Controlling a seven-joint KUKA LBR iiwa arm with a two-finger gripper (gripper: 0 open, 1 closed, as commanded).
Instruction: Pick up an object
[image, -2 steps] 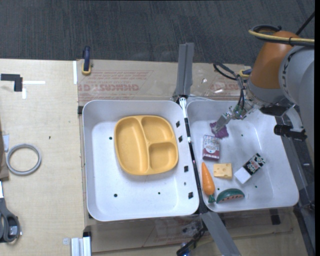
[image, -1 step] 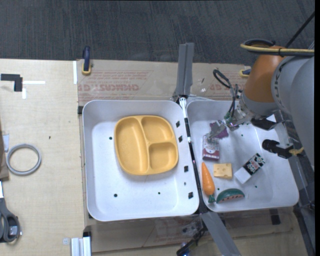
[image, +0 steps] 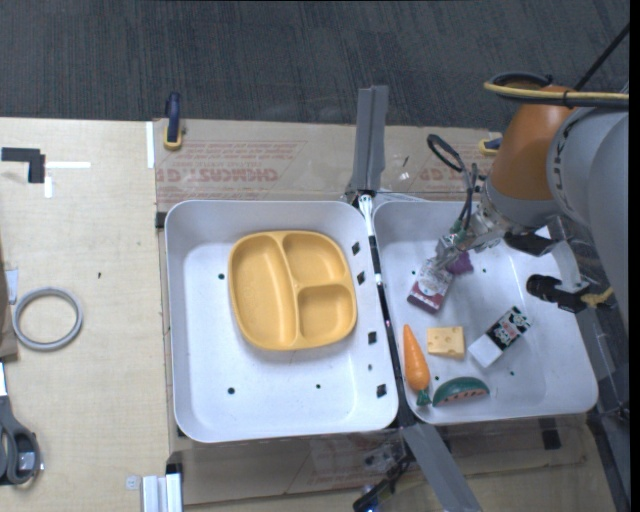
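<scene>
My gripper (image: 458, 243) reaches down into the right bin (image: 560, 395) near its back middle, under the grey arm with the orange band. A small purple object (image: 459, 265) lies right at the gripper's tip. Just below and to the left of it is a pale packet with a red end (image: 430, 289). Closer to the front lie an orange carrot (image: 415, 358), a yellow cheese wedge (image: 446, 342), a watermelon slice (image: 460, 390) and a black-and-white box (image: 503, 332). None of these is lifted clear of the bin floor.
A yellow divided plate (image: 293, 288) sits in the left bin (image: 200, 400). The raised divider (image: 375, 290) runs between the two bins. A grey tape ring (image: 44, 318) and scissors (image: 15, 450) lie on the bench at the left. A black clamp part (image: 556, 290) juts over the right bin.
</scene>
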